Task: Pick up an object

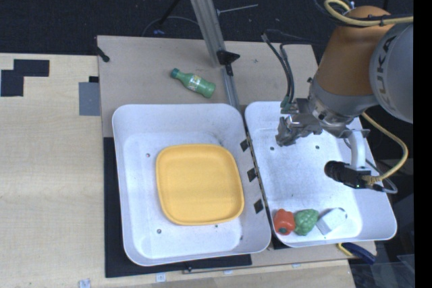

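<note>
Gripper (287,135) sits over the far-left part of the right bin (378,229), above bare white floor. Can't tell its state from this angle, the wrist hides it. Nothing visibly held.

Candidates for the pick are all in the right bin's near edge, well apart from the gripper:
- red object (283,221), near-left corner
- green object (306,220), touching the red one on its right
- white-grey block (331,220), just beside the green one, tight to the near wall

Left bin (128,125) holds only the yellow plate (200,183), flat and wide, poor target for two fingers. Green bottle (194,82) lies on the bench beyond the bins, out of play.

Judgement: step in hand is approach, pick not yet made.

How I'd run it:
- Translate toward the near edge before descending, don't drag across the floor.
- The three are clustered, so a central descent risks wedging a finger between two. Take an end item.
- Red one looks best: free space on its far side. But it's close to the left wall, so line the fingers up along near–far, not left–right.
- Block is boxed in by the near wall, fingers may hit the rim.
- Black cable connector (345,174) hangs off the wrist's right, watch it near the bin wall.
- Verify the object between the fingers after lift.
</note>
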Robot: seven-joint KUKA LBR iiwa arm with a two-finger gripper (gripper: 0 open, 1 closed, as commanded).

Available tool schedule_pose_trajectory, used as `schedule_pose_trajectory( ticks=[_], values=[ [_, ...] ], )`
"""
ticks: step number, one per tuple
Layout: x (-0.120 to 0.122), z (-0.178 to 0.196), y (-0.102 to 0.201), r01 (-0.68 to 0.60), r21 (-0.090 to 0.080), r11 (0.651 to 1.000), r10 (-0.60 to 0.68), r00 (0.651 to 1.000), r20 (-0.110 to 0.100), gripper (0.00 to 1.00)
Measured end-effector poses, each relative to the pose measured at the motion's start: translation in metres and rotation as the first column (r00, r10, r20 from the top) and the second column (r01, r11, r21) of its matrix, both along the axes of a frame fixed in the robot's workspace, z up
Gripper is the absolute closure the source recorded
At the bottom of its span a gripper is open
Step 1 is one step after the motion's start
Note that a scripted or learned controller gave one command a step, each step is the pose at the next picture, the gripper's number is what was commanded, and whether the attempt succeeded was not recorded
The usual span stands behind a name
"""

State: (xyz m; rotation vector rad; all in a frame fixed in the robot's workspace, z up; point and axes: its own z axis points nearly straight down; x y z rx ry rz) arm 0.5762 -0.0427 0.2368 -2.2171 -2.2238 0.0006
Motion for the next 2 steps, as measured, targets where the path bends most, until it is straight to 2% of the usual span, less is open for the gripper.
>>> schedule_pose_trajectory(
  ticks=[2],
  values=[
    [-0.014, 0.007, 0.115, -0.001, 0.000, 1.000, 0.001, 1.000, 0.001, 1.00]
  ],
)
